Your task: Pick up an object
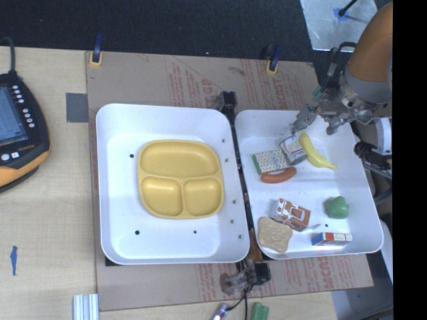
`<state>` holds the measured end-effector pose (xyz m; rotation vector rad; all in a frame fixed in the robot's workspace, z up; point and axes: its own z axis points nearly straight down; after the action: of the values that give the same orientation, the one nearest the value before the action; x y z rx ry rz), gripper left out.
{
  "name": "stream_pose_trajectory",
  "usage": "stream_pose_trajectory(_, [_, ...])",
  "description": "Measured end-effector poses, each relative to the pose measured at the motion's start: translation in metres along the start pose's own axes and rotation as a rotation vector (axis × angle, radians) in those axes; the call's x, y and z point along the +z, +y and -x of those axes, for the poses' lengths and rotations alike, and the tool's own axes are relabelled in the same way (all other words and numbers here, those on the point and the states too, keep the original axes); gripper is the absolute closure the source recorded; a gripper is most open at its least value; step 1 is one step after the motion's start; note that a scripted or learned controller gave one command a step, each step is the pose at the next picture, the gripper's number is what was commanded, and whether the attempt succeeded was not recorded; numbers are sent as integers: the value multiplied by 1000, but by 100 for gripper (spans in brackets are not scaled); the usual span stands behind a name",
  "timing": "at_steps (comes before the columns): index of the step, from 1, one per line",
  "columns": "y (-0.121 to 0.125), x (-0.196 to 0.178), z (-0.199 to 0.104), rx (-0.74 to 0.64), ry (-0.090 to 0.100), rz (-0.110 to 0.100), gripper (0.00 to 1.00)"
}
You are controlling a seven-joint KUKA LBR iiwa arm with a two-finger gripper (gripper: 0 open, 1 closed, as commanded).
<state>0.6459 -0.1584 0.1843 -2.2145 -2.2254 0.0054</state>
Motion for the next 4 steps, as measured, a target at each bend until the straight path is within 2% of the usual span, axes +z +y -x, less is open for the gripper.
stream_pose_trajectory(1, [10,79,14,1,0,-2,0])
stream_pose_trajectory(2, [11,72,-35,-2,0,-1,0])
stream_pose_trajectory(3, [11,92,-44,-2,0,-2,0])
stream_pose_trajectory(4, [11,88,-25,3,0,3,0])
